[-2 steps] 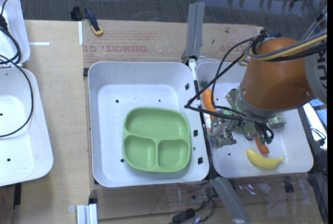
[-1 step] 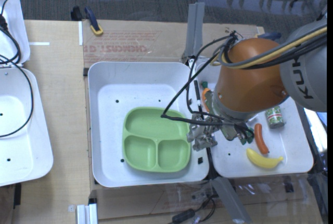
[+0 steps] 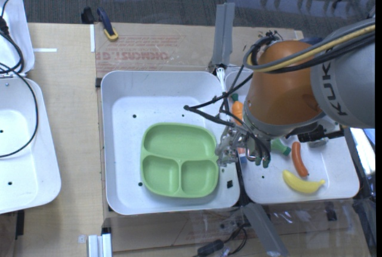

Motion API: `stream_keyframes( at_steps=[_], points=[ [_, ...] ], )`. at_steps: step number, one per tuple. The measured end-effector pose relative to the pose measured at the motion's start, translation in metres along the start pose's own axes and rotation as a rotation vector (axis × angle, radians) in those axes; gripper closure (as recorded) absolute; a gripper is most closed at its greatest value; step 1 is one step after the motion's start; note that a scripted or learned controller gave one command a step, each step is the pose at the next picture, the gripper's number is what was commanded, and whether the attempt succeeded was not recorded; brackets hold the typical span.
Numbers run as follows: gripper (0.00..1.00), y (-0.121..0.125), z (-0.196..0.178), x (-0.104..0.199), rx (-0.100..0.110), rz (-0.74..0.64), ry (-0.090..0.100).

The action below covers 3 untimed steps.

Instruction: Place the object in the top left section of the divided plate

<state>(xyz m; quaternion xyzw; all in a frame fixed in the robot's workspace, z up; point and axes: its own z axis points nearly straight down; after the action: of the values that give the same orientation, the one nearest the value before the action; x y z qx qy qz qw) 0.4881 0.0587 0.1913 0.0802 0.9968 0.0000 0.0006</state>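
Note:
A light green divided plate (image 3: 147,161) lies in the left bin (image 3: 119,130), with one long section at its far side and two smaller ones at its near side. All three sections look bare. My gripper (image 3: 229,152) hangs low over the plate's right rim, at the wall between the two bins, under the arm's orange band (image 3: 280,89). The wrist and cables hide much of it, and no object is visible in it. In the right bin (image 3: 340,187) lie a yellow banana (image 3: 303,183), a red sausage-shaped piece (image 3: 298,159), a small green piece (image 3: 279,145) and an orange piece (image 3: 237,110), partly under the arm.
Black cables (image 3: 203,108) loop from the wrist over the left bin's far right corner. A grey upright post (image 3: 224,35) stands behind the bins. Another white tray (image 3: 24,148) with a black cable sits at the far left. A blue and yellow clamp (image 3: 106,24) lies on the bench behind.

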Motion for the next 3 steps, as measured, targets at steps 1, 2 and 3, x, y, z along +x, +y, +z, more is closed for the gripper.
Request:
stream_keyframes(
  at_steps=[1, 2, 3],
  points=[
    [1.00, -0.039, 0.000, -0.001, 0.002, 0.580, 0.001],
    [1.00, -0.004, 0.000, 0.009, 0.002, 0.493, 0.001],
    [1.00, -0.086, 0.000, -0.003, 0.002, 0.756, 0.001]
  ],
)
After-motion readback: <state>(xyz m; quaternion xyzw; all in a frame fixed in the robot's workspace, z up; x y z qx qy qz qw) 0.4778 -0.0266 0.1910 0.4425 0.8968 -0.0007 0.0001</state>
